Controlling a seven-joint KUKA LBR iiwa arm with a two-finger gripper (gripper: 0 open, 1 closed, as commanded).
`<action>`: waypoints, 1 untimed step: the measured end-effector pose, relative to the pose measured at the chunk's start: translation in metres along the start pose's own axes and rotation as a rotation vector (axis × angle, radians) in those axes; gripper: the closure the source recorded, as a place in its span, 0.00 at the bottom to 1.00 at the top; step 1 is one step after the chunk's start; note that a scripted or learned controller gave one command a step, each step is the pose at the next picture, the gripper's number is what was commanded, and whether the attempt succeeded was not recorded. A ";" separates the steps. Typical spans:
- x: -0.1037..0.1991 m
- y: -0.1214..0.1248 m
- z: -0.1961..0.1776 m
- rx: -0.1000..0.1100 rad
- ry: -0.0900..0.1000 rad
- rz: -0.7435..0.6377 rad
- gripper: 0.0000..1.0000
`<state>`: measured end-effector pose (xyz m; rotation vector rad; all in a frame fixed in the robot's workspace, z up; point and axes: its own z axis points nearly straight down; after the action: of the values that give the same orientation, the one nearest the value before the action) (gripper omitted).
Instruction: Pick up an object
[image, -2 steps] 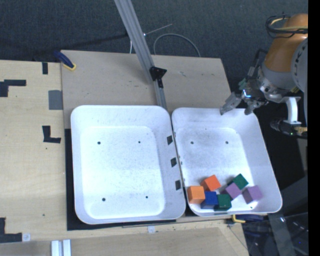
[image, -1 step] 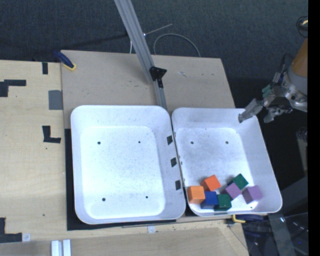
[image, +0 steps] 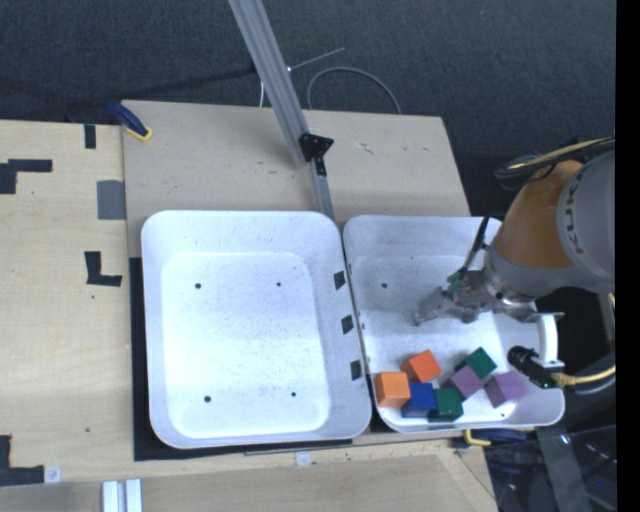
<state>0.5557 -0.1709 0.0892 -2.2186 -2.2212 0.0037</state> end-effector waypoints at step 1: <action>0.052 -0.034 -0.002 0.003 0.003 -0.002 0.00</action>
<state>0.5221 -0.1190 0.0912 -2.2130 -2.2202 0.0033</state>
